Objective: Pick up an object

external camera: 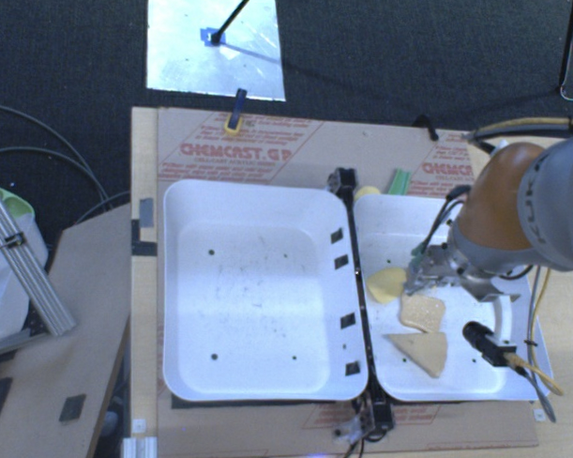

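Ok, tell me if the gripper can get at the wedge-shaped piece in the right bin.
Probably yes. The wedge-shaped piece lies uncovered in the right bin, with open floor around most of it, and the gripper hangs just beyond, over the yellow round piece.

Evenly lit from overhead, fairly bright, slightly cool cast. Strong glare on metal sheet (216,41) at top, washed near white, detail mostly lost. Both white bins bright: left bin (183,361) near clipping along rim, floor showing faint grey smudges; right bin (386,213) similar. Soft short shadows under arm (536,204), spilling over right bin floor around the gripper (424,280); no hard edges. Dark carpet (67,56) underexposed, grainy noise visible. Overall soft focus, low resolution, compression blockiness on cardboard print (235,152). Slight blur on yellow pieces (388,285) just left of gripper; outlines fuzzy. Mild slant perspective; left edge clutter blurred and overexposed.
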`<control>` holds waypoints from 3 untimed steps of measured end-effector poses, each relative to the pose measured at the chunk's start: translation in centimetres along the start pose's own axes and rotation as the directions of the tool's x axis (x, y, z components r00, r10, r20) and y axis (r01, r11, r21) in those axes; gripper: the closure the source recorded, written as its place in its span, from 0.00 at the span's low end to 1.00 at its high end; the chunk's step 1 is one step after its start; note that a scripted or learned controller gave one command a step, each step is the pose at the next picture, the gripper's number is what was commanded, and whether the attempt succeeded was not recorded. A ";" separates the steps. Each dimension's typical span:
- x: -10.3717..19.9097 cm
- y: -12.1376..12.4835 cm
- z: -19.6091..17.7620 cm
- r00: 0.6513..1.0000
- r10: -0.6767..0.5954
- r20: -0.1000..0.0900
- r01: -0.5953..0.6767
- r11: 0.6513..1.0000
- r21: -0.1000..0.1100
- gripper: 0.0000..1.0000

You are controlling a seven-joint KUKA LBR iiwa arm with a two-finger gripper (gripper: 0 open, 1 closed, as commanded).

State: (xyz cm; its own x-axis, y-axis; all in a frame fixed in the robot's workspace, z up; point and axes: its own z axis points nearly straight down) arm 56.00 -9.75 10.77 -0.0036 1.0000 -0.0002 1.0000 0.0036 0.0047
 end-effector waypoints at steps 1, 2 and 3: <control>1.0 -2.0 1.8 1.000 0.005 0.006 -0.005 1.000 -0.013 1.00; 8.9 -1.4 -8.3 1.000 -0.008 -0.003 0.008 1.000 -0.007 1.00; 9.5 -4.3 -7.7 1.000 0.002 -0.001 -0.002 1.000 0.005 1.00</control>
State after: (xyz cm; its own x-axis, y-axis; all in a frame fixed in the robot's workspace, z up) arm 51.63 -0.31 18.41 -0.0019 1.0000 0.0007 1.0000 0.0019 -0.0007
